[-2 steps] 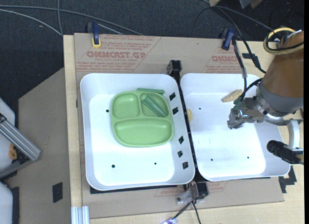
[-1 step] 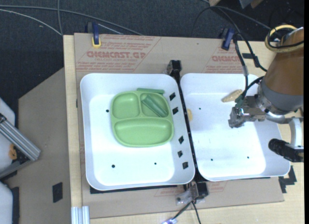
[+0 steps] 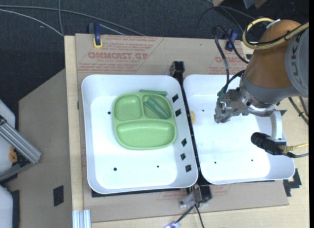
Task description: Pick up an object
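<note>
A green divided plate (image 3: 144, 122) lies in the left bin (image 3: 98, 168). A darker green flat piece (image 3: 157, 105) rests in and over the plate's upper right compartment. My gripper (image 3: 222, 116) hangs over the right bin (image 3: 235, 170), in its upper middle, pointing down at the white floor. It is well to the right of the plate, across the divider between the bins. Nothing shows in its grasp. A small pale yellowish bit (image 3: 193, 117) lies at the right bin's left wall, left of the gripper.
Black clips (image 3: 177, 69) hold the two bins together along the middle seam. A black cylindrical part (image 3: 267, 143) of the arm juts over the right bin's right side. Cables run across the dark floor behind the bench.
</note>
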You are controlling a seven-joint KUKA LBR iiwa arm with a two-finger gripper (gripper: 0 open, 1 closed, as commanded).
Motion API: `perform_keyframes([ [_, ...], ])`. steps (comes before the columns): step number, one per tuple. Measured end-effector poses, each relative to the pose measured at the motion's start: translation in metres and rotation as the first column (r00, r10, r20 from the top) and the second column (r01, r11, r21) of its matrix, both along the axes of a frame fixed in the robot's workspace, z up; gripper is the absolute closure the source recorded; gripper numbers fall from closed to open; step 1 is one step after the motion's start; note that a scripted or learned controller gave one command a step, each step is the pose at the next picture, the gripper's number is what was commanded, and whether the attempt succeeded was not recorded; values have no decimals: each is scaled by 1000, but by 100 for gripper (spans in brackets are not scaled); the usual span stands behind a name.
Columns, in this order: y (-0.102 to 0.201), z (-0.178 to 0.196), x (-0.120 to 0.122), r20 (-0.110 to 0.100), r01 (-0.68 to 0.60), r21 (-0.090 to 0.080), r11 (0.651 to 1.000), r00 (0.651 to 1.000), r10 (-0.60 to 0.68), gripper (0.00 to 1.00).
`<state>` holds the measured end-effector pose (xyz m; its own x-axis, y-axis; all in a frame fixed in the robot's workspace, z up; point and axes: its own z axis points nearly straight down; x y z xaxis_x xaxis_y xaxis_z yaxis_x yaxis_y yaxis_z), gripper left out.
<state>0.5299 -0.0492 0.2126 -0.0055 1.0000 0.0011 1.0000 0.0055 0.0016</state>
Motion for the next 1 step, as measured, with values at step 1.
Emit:
perform_keyframes([
  [1, 40, 11, 31, 2, 0, 0, 1000, 1000, 0, 100],
])
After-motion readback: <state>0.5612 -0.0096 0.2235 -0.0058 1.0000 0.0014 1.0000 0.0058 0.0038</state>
